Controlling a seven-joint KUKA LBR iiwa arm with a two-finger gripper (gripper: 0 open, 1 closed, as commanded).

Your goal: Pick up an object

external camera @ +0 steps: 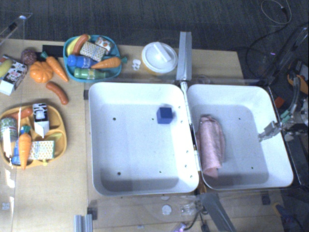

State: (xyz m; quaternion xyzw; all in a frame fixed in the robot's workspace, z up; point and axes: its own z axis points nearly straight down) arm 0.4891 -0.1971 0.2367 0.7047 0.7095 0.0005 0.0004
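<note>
- Where the left bin point(96, 144) holds stock: one small dark-blue cube point(165, 114), matte, resting flat near its upper right corner.
- Right bin point(251, 98): one pink rolled cloth point(211, 145), lying lengthwise at its left side.
- Gripper point(268, 131): at the right bin's right rim, nothing held; finger spread cannot be told.

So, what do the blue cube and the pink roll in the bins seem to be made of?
The blue cube in the left bin looks like a hard, solid block, perhaps plastic or painted wood: its edges are crisp and its faces flat and matte. The pink roll in the right bin looks like soft cloth, maybe a towel: its surface seems fuzzy, with folds and uneven edges.
</note>
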